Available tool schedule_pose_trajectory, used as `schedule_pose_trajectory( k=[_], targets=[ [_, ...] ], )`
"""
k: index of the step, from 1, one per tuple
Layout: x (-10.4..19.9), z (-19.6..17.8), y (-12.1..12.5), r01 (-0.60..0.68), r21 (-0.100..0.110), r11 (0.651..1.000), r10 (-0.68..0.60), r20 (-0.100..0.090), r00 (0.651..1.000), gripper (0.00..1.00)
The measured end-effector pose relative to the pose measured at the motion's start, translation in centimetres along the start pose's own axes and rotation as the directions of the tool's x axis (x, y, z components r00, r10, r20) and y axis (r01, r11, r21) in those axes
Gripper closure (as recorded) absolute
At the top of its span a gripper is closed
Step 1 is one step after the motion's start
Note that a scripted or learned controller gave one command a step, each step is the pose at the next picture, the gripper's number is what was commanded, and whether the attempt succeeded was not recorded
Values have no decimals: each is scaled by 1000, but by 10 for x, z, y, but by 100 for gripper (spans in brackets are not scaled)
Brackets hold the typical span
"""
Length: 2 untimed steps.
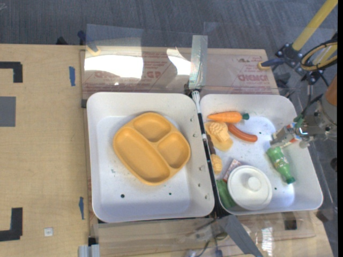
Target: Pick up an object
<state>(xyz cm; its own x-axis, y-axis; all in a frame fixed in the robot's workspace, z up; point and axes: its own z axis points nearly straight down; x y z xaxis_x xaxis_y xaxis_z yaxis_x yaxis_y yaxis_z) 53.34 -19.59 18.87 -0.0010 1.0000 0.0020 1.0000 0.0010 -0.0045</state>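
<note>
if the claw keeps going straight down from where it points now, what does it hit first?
Most likely the green bottle, lying just below the claw near the right bin's right edge. Depth is unclear from this slanted view, so it could land beside it.

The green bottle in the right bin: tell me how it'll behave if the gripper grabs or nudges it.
The green bottle lies on its side, so a nudge would probably roll it across the right bin. Its rounded, glossy-looking body may slip between fingers unless gripped across the middle. It looks like a small toy, so likely light and stiff. The gripper sits just above it.

Grey carpet floor [161, 4] behind a pale wooden bench [43, 143]
</note>
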Motion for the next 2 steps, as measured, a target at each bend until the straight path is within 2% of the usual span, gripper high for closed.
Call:
schedule_pose_trajectory(
  k=[1,2],
  targets=[
    [0,94,55,-177,-4,984,177,1,984,0],
    [36,96,126,-30,27,999,30,0,1000,0]
  ],
)
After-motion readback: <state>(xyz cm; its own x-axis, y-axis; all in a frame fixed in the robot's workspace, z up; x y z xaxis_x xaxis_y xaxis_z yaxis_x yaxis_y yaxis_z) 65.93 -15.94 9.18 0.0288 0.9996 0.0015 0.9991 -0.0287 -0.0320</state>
